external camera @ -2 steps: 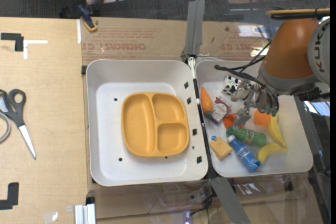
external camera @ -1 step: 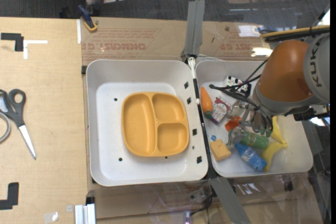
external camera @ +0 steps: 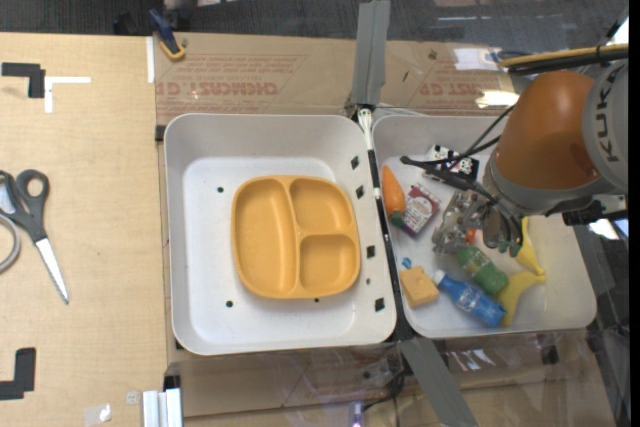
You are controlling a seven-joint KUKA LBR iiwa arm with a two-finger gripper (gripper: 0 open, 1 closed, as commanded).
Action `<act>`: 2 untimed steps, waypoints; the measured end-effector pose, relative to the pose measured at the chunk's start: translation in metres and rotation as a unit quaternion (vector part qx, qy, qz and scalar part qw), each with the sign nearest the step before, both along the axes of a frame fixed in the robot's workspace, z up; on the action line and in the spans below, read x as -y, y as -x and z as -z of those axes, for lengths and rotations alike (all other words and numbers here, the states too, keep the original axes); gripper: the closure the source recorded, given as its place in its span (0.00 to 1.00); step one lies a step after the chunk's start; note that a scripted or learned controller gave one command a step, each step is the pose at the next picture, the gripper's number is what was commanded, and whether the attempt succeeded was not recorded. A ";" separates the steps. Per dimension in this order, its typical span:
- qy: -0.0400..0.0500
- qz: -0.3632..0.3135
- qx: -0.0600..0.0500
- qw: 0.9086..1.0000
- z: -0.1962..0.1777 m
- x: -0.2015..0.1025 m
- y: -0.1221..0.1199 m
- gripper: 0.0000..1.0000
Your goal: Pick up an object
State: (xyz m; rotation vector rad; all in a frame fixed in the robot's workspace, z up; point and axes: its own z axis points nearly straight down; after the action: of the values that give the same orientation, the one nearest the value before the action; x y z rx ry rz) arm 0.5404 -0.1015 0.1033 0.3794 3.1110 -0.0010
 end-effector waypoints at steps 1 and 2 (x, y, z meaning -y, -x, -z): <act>-0.001 0.067 -0.001 0.998 -0.178 -0.015 -0.011 1.00; 0.000 0.042 -0.002 0.999 -0.177 0.090 -0.101 1.00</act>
State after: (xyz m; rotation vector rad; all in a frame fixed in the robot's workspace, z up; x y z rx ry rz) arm 0.6410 -0.1917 0.2807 0.5098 3.0956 -0.0011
